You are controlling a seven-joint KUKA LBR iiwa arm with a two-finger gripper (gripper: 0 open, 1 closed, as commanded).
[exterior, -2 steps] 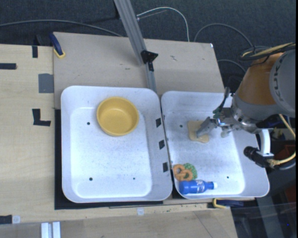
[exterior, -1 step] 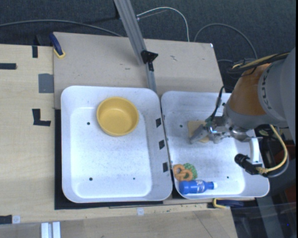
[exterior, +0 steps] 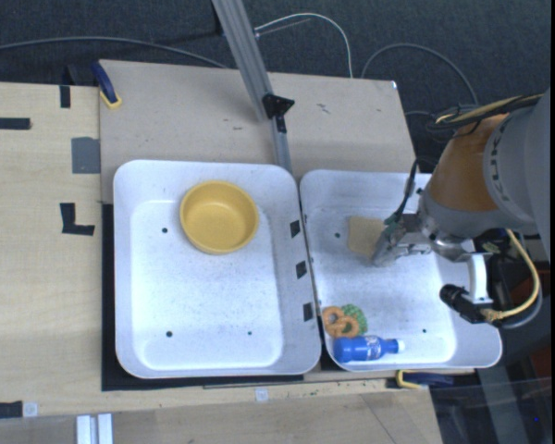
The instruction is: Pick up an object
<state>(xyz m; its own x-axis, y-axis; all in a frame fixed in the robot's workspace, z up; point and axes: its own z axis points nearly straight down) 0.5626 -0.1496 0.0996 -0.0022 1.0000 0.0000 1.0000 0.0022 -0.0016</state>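
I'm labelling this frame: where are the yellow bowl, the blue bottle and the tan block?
yellow bowl (exterior: 219,215), camera view, inner bottom.
blue bottle (exterior: 363,349), camera view, middle of body.
tan block (exterior: 361,235), camera view, top face.

You are looking down on a pale wooden bench (exterior: 37,276) marked with dark tape. A beige board (exterior: 250,109) lies on the bench, with a grey metal pole (exterior: 245,44) slanting across it. Beyond the board, dark carpet (exterior: 425,12) carries thin white cables (exterior: 324,26).
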